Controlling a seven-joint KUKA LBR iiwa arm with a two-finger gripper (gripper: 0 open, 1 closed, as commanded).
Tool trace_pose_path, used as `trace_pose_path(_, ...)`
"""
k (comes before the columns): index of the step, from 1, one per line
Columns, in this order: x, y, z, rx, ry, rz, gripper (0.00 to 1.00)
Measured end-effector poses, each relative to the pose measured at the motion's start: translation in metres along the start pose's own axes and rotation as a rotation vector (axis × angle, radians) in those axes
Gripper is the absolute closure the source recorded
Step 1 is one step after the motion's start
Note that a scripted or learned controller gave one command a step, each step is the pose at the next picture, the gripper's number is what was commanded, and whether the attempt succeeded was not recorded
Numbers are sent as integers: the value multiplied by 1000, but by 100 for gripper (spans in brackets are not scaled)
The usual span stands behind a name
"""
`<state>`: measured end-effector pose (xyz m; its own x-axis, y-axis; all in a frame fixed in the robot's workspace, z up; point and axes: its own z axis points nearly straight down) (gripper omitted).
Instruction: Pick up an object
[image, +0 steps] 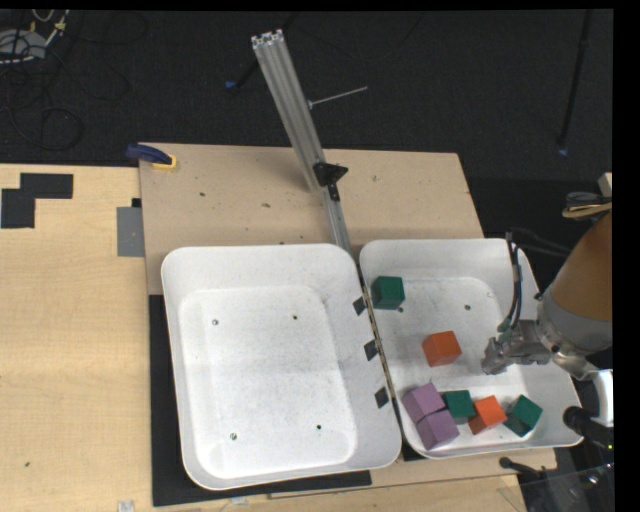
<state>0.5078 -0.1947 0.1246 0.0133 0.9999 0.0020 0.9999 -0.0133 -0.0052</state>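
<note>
White plastic bins sit side by side on the table (300, 195). The right bin (440, 255) holds all the blocks: a green block (387, 292) near its upper left, an orange block (441, 348) at mid-bin, and along the lower edge two purple blocks (430, 414), a small green block (460, 404), a small orange block (488, 412) and another green block (523, 414). The pincer (503, 358) hangs over the right side of this bin, just right of the mid-bin orange block and apart from it, with nothing seen between its tips. Whether those tips are apart or together cannot be told. The left bin (190, 270) lies in the lower middle of the frame.
</note>
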Motion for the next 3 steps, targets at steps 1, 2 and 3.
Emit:
trace_pose_path(1, 2, 10, -48, -8, -2, -15, 100)
trace_pose_path(2, -8, 8, -106, -9, -4, -14, 100)
trace_pose_path(3, -8, 8, -108, -4, -2, -18, 100)
